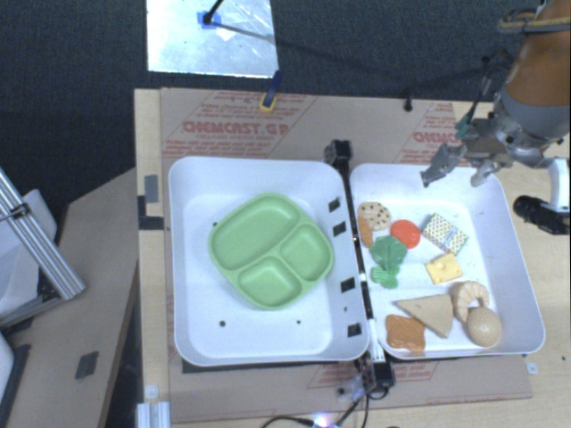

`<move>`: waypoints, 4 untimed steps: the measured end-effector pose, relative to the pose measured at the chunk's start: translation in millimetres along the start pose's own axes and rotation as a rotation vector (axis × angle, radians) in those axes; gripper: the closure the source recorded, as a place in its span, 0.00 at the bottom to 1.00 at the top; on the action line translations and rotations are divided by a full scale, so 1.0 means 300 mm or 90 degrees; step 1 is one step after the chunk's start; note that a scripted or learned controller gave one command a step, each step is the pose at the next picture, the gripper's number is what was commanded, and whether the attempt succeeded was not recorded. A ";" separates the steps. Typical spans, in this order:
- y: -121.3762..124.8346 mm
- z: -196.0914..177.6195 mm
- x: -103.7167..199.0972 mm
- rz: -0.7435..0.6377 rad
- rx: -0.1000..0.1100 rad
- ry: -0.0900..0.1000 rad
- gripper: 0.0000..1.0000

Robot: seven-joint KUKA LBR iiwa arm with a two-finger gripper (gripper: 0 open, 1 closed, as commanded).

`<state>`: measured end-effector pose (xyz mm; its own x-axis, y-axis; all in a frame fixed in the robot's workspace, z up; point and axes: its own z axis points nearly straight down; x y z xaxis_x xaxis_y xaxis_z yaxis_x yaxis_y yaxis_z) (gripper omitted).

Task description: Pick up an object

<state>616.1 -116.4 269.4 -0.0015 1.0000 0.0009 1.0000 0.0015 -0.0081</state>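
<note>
The arm (540, 69) leans in from the right over the far edge of the right bin (526, 279), probably lining up for a reach. The left bin (192, 257) holds a green divided plate (270, 251). The gripper (458, 169) hangs with fingers spread apart, nothing between them. The toy food (428, 275) lies clustered below and nearer, untouched: bread wedge (430, 311), broccoli (388, 257), cookie (375, 214), tomato (406, 232).

two smooth, slightly glossy white plastic bins (259, 172) sit on a matt wood-toned desk (103, 230); a matt green plastic plate (270, 251), a shiny foil-like sheet (212, 25), dark rough cloth backdrop (71, 61).
</note>
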 end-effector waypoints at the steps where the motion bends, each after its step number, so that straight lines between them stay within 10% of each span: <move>1: 0.006 -0.019 0.000 -0.001 -0.006 -0.001 0.00; 4: 0.024 0.509 0.069 -0.001 -0.004 0.000 0.00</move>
<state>621.9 -95.6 116.8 -0.0034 1.0000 0.0006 1.0000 0.0034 -0.0025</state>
